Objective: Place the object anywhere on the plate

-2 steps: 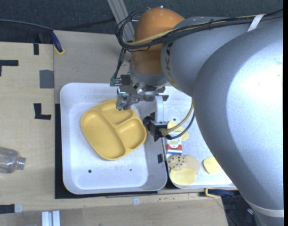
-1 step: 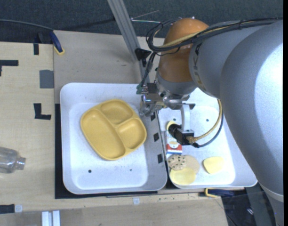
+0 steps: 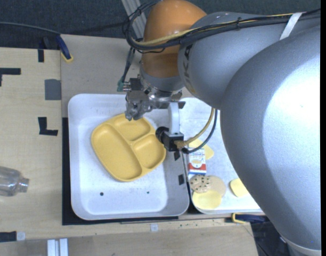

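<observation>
A yellow divided plate (image 3: pixel 128 148) lies in the left white bin (image 3: pixel 83 196), tilted toward the bin's upper right. My gripper (image 3: pixel 135 111) hangs over the plate's far rim, at the top compartment. I see nothing held at its tip. The large grey arm covers much of the right bin (image 3: pixel 227 207). In the right bin's near part lie a small red, white and blue carton (image 3: pixel 197 162), a brown speckled cookie (image 3: pixel 199 183), a pale yellow piece (image 3: pixel 208 199) and another yellow piece (image 3: pixel 237 187).
A clear plastic bottle (image 3: pixel 7 180) lies on the wooden bench to the left of the bins. Bare white floor of the left bin shows below and left of the plate. Black tape marks dot the bench.
</observation>
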Robot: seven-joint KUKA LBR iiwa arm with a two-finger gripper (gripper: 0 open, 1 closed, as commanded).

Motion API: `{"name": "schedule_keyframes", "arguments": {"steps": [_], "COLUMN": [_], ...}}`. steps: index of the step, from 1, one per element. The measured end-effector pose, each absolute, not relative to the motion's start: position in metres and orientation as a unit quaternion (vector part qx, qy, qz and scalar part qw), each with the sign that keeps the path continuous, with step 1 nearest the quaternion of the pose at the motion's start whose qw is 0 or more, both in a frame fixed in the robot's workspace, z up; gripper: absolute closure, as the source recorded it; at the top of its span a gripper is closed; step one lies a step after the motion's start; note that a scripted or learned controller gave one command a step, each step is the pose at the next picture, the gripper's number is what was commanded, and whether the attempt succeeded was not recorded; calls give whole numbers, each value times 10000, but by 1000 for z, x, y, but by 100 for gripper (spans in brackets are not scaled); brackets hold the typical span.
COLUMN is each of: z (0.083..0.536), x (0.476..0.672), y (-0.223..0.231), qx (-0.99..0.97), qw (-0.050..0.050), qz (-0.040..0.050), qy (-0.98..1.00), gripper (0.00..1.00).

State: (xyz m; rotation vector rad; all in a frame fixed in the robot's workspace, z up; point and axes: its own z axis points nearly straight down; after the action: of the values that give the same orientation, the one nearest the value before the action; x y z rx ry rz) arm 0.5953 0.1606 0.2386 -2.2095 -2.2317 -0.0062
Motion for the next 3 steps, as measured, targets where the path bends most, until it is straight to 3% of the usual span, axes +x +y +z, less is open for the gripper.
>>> {"name": "schedule_keyframes", "arguments": {"steps": [1,2,3], "z": [167,171,211], "x": [555,558,523], "y": [117,120,33], "qx": [-7081,-7066,-7093], "qw": [30,12,-4], "qz": [59,12,14], "qy": [-7061,-7077,-7049], "gripper": [100,0,0]}}
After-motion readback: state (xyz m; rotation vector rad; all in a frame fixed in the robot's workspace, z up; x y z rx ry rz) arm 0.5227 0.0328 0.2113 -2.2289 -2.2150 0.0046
